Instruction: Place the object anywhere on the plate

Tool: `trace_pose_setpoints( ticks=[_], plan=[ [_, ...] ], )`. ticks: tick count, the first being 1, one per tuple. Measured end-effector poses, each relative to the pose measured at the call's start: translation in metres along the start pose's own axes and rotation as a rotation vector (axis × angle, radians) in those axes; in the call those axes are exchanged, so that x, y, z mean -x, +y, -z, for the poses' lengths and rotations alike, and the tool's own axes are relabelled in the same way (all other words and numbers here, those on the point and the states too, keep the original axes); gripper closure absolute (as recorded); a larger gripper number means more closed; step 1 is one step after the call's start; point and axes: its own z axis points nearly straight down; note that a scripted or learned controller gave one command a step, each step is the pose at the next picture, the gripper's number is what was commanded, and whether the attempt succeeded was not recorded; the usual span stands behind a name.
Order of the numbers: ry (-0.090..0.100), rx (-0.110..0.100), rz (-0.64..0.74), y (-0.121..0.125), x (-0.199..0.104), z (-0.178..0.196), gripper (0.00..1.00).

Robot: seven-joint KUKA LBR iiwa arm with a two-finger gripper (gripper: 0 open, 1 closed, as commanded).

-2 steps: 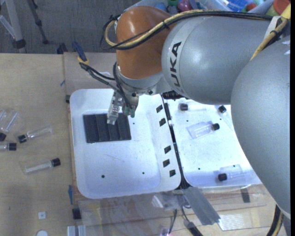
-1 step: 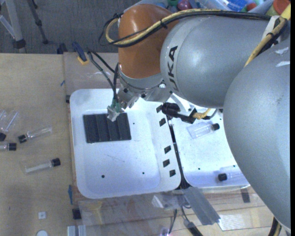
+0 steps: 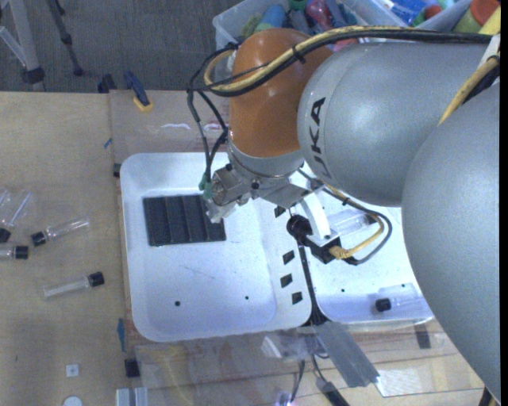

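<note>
Right bin (image 3: 353, 311): the nearer part of its white floor shows beneath the arm.
Vial (image 3: 393, 304): clear tube with a black cap, lying on its side in the right bin near that bin's front edge, well apart from the plate.
Left bin (image 3: 206, 297): white and shallow, with two small dark specks on the floor toward its front edge.
Plate (image 3: 178, 220): black, ribbed and rectangular, lying flat in the left bin's far half, nearer the bin's left wall.
Gripper (image 3: 214, 208): low over the plate's right edge; whether it is apart, together or clamped on anything cannot be told, since the wrist hides it.
Green bit (image 3: 205, 187): a small patch on the gripper's left side; I cannot tell what it is.
Arm (image 3: 357, 127): grey, with the orange band (image 3: 266, 91) above the wrist, and covers most of the right bin.
Loose vials (image 3: 73, 285): several clear capped tubes scattered on the bench's left side, outside the bins.
Toy tub (image 3: 238, 22): beyond the bench's far edge, holding coloured items.
</note>
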Motion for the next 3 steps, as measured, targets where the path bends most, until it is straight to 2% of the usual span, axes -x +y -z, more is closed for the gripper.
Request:
trace_pose_setpoints(
  ticks=[1, 2, 3],
  plan=[
    [-0.001, 0.004, -0.337, 0.006, 0.01, 0.133, 1.0],
    [0.001, 0.006, -0.718, 0.019, -0.014, 0.186, 1.0],
    [-0.001, 0.0, -0.824, -0.024, -0.039, 0.12, 1.0]
  ],
)
